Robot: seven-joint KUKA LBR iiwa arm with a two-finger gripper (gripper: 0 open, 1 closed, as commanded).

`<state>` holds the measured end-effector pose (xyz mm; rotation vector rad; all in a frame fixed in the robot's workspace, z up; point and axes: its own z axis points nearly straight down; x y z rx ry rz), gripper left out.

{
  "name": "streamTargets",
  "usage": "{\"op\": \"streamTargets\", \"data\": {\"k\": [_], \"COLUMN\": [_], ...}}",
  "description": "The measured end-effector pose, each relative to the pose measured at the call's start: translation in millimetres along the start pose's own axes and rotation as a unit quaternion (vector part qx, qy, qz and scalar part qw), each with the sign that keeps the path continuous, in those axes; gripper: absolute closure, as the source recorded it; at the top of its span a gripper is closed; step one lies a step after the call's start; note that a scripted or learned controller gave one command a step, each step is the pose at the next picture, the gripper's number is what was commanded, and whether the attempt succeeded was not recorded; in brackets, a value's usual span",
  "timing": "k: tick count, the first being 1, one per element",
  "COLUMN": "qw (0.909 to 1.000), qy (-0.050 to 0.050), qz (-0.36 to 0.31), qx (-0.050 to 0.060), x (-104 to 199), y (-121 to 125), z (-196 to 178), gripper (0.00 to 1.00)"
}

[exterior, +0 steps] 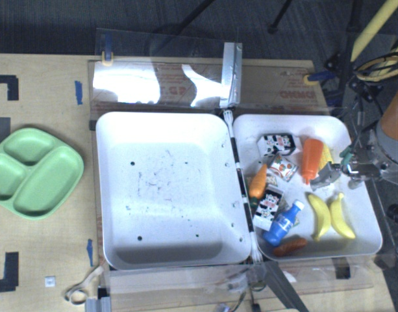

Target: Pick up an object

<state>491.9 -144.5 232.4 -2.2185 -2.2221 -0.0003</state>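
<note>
The right bin [361, 194] holds several objects. An orange carrot-shaped toy [311, 160] lies upright near the middle, with a yellow piece [326, 155] beside it. Two bananas [332, 216] lie side by side toward the front right. A blue bottle [284, 223] and a red sausage [289, 245] sit at the front. A black-and-white carton [278, 143], a small printed box [283, 169], an orange piece [258, 183] and another black-and-white box [269, 207] fill the left part. My gripper [333, 173] hangs low over the bin's right side, just above the bananas and right of the carrot toy.
The left bin [166, 187] stands beside the right one, a raised divider [241, 181] between them. A green sectioned plate [33, 173] rests on the bench at far left. A clear panel [160, 77] and a metal post [231, 73] stand behind the bins. Cables hang at right.
</note>
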Motion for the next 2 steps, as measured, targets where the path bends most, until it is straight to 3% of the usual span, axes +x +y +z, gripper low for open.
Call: {"op": "streamTargets", "data": {"k": [1,2], "qw": [0.9996,0.9996], "qy": [0.000,0.004], "qz": [0.028,-0.027], "qx": [0.000,-0.001], "x": [-56.9,-57.9], "y": [7.4,10.7], "z": [109.5,145.2], "gripper": [0.00,0.00]}}
